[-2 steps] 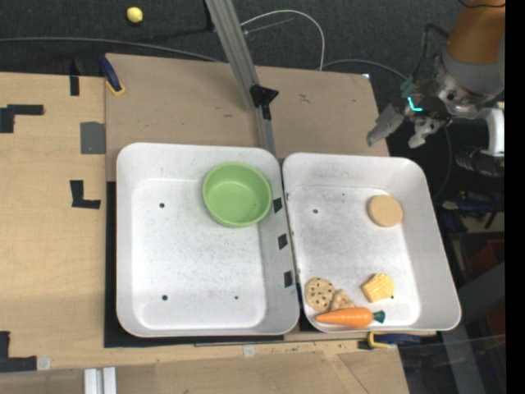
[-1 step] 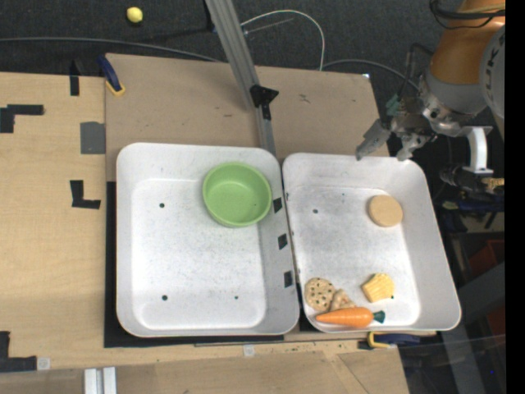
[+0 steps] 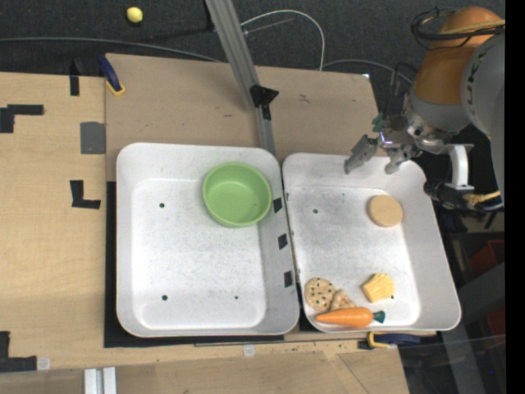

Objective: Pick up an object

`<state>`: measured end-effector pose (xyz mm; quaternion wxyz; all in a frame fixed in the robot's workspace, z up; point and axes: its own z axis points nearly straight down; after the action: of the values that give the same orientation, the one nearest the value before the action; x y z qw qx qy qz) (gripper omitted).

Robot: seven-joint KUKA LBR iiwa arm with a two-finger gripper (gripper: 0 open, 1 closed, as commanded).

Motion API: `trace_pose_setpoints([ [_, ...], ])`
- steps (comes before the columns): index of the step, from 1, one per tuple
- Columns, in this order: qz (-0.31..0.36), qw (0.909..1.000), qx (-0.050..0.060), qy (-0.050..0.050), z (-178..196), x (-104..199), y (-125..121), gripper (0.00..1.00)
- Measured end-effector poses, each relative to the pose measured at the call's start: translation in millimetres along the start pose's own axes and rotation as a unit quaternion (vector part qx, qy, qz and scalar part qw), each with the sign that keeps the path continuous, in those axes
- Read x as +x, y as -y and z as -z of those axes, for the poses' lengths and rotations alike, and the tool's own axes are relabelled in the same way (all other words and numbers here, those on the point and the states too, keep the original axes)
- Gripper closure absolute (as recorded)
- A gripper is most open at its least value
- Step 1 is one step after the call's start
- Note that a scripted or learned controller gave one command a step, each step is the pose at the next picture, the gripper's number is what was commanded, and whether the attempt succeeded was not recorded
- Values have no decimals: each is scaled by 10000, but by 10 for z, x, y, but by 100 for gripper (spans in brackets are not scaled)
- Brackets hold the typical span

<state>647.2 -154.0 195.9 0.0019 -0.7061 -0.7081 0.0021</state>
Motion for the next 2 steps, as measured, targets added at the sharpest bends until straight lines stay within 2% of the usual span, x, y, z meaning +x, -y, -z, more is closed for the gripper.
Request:
trace_pose_setpoints([
  [1,-1,10000,14,-5,-645,15,56,0],
  [2,6,10000,-19,2,-499,17,36,100],
])
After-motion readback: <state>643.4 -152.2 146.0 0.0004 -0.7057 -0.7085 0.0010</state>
